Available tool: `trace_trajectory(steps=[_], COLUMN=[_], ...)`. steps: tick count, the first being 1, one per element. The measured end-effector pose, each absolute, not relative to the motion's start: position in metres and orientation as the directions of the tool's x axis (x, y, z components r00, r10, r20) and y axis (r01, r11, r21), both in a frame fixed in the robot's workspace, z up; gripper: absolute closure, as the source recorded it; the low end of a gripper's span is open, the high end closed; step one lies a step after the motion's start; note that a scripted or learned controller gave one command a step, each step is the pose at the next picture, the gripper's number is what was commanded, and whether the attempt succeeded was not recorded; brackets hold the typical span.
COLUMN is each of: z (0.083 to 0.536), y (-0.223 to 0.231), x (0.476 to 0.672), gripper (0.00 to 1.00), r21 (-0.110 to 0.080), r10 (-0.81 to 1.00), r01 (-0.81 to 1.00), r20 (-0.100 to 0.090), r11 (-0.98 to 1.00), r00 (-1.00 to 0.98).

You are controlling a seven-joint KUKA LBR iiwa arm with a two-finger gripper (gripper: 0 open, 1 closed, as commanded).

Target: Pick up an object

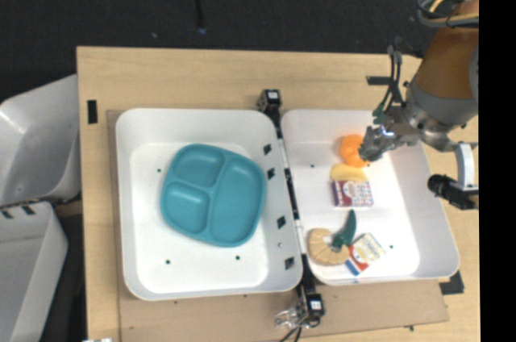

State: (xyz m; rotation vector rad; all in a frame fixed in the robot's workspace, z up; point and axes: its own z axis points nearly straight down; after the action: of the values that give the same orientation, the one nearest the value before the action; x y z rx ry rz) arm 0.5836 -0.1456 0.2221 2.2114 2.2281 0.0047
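Orange shows just left of the hand (376,145): a small round orange object (350,145) sits in the far part of the right shallow white bin (419,252), and your grey arm with the orange band (447,74) reaches in from the right and has its hand low beside it. You cannot tell whether the hand is spread or pressed together, since its tips are too small and dark to read, and nothing is seen between them. Just nearer than the orange object lies a yellow wedge-shaped piece (348,171), touching or nearly touching it. Below that is a small purple-and-white packet (352,193). Nearer still you have a tan round disc (324,246) with a dark green curved item (347,229) lying across its edge, and beside them a small white card with red and blue print (365,251). In the left shallow white bin (133,252), well apart from the hand, a teal divided plate (214,193) lies flat near the middle. Both bins rest on the pale wooden tabletop (201,78).
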Motion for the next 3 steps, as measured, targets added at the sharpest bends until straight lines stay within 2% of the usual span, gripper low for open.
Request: trace_trajectory(steps=[2, 3], z=[0.22, 0.236], y=[-0.038, 0.013], x=[0.601, 0.622], gripper=[1.0, 1.0], r21=[0.002, 0.004], r10=[1.0, 1.0], r01=[1.0, 1.0], r20=[0.001, 0.001], r11=[0.007, 0.007], r00=[-0.008, -0.007])
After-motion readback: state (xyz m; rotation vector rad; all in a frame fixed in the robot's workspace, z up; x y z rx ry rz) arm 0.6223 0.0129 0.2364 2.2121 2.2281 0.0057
